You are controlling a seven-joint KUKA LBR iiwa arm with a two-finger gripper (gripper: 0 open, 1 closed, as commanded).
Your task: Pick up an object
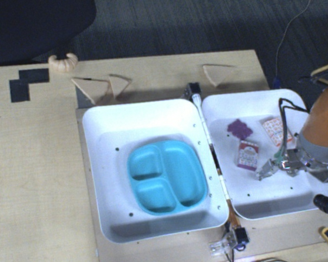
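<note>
The arm comes in from three o'clock and hangs low over the right bin [244, 206], its orange band above the wrist at the far right edge of the view. The gripper [273, 167] sits near the bin's middle, pointing toward nine o'clock. Whether its jaws are spread or closed cannot be told from this slant, and nothing is seen between them.

Three small things lie in that bin. A purple piece [239, 128] rests toward eleven o'clock from the gripper, a red-and-white packet [247, 155] lies just beside the gripper at about ten o'clock, and a pale printed card [272, 128] sits at twelve o'clock. All three look flat on the bin floor, unlifted.

The left bin [106, 164] holds a blue divided tray [168, 176], well apart from the arm.

As a judgement, the pick is not yet made: the approach looks done, with the packet the likeliest target, and the closing and lifting are left.
</note>
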